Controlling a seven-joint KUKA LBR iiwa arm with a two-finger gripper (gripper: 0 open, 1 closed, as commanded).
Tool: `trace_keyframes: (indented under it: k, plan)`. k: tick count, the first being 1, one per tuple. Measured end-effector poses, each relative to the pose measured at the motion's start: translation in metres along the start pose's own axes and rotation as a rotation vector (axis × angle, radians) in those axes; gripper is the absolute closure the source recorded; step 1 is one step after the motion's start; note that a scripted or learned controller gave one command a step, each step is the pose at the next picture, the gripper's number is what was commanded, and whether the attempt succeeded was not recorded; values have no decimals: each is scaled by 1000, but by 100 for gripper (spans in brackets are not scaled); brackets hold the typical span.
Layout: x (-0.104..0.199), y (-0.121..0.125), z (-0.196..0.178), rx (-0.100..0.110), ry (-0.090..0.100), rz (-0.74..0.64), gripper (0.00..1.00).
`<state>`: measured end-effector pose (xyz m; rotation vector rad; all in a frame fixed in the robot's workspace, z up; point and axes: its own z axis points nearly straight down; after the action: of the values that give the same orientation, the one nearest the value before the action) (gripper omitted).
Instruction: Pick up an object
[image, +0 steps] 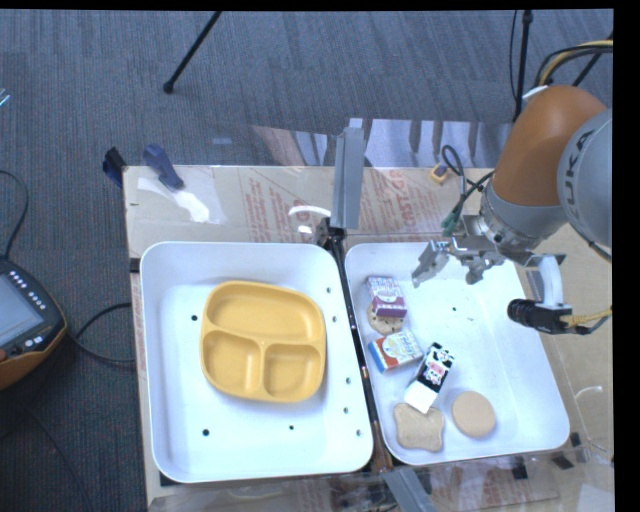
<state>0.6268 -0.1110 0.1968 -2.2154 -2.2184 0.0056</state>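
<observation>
While the gripper hangs over the far part of the right bin, its two grey metal fingers stand spread apart with nothing between them.

Items sit below and left of it in the picture, all in the right bin:
- purple carton, small boxy printed pack, closest to the gripper, just down-left. It overlaps a round biscuit-like piece, partly hidden under it.
- blue-orange packet, flat rectangle, further down, long axis tilted slightly up to the right.
- black-and-white carton, cow-pattern print, slim box, long axis running diagonally, top end pointing up-right toward the gripper. Print too small to read.
- toast slice, tan, rough-looking, irregular outline, touching the carton's lower end.
- round cookie, smooth tan disc, just right of the toast, almost straight below the gripper.

Far left of the gripper, the left bin holds a yellow tray, smooth plastic, rounded corners, three compartments.

Arm's orange band sits up-right of the gripper; arm is cut off at the right edge. A black cylindrical part sticks out to the gripper's right, what it is unclear.
</observation>
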Motion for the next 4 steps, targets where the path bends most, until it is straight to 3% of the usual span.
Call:
trace_keyframes:
  k: [1,2,3,4]
  plan:
    - [17,-69,102,-7,0,1,0]
    - [26,-136,105,-20,-2,5,0]
    - [26,-135,97,-16,2,8,100]
    - [24,-61,102,-22,-4,3,100]
